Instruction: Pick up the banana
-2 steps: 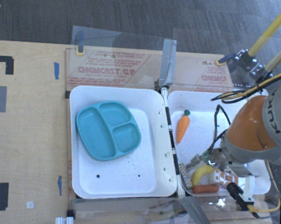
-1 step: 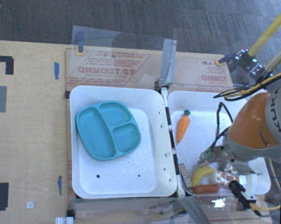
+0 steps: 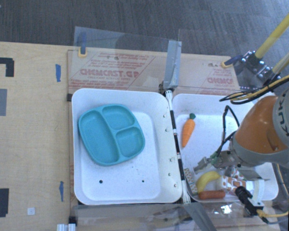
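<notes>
Here the arm [image 3: 261, 129] reaches in over the right bin [image 3: 207, 110], its orange band above that bin's right edge, and the gripper [image 3: 218, 163] hangs low toward the bin's near edge, just above the banana [image 3: 207, 179]. Whether the gripper is open or closed cannot be told, and the banana is not seen to be gripped. The banana lies near the right bin's near-left corner, with a reddish sausage [image 3: 211, 194] touching or just beside it on the near side. A carrot [image 3: 188, 131] lies apart, along the bin's left edge, its green top toward the far edge. In the left bin [image 3: 84, 182] a blue divided plate [image 3: 111, 133] rests toward the left edge.
</notes>
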You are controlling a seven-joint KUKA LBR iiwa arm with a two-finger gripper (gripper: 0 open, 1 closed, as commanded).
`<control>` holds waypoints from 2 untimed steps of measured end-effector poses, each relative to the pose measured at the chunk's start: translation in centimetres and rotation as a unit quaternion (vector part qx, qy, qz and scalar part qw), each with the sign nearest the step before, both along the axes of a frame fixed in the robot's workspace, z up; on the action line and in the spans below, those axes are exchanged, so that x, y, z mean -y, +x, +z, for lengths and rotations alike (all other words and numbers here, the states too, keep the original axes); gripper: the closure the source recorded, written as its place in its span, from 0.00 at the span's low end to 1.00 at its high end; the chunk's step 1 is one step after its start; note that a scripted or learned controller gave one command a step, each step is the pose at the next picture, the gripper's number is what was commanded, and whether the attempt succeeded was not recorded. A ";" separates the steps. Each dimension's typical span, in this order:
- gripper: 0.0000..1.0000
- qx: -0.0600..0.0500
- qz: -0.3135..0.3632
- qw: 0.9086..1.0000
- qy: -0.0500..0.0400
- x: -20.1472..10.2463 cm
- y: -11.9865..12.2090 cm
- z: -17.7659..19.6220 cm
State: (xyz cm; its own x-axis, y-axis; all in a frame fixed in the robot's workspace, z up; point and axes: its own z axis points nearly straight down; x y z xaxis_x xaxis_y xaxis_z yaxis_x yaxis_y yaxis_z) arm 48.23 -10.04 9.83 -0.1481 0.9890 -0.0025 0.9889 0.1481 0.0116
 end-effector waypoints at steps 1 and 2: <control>0.00 -0.004 0.027 1.000 0.001 0.0 -0.1 -1.0; 1.00 0.000 0.026 1.000 0.000 0.1 0.1 0.1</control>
